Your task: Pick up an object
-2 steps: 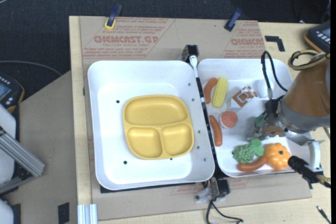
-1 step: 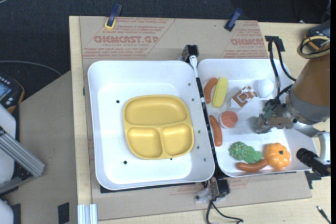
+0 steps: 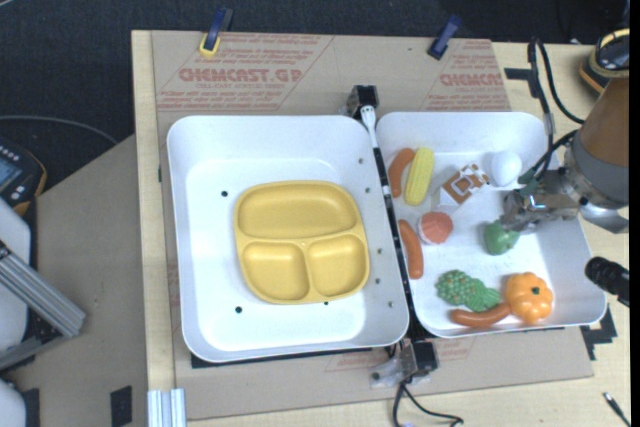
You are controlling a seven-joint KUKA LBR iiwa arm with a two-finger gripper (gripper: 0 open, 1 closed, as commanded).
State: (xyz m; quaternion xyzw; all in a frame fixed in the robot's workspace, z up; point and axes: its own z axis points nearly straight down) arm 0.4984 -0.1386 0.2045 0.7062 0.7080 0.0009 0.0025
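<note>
A brown board (image 3: 300, 65) printed with red lettering covers the bench, and the two white bins sit on it side by side. The left bin (image 3: 200, 165) fills the middle of the frame and holds a yellow divided plate (image 3: 300, 240), one wide compartment at the top and two smaller ones below.

The right bin (image 3: 450, 125) carries a scatter of toy food. The arm (image 3: 610, 145) comes in at the right edge, and its gripper (image 3: 522, 211) hangs over the right-centre part of that bin. I cannot tell from here whether the pincer is spread or pressed together.

Just below and to the left of the gripper lies a green piece (image 3: 497, 238), touching or nearly touching it. It is a rounded lump, leaning slightly from lower left to upper right, and too small to show a clear long axis.

Lower right in the bin is an orange pumpkin (image 3: 528, 297), with a broccoli floret (image 3: 465, 289) to its left and a reddish sausage (image 3: 480, 317) beneath them. A corn cob (image 3: 419, 173) and an orange carrot (image 3: 400, 171) stand near upright at the bin's upper left. An orange hot dog (image 3: 411, 248) lies below them. A round red slice (image 3: 436, 227), a white ball (image 3: 503, 166) and a small brown-and-white box (image 3: 465, 183) sit between.
</note>
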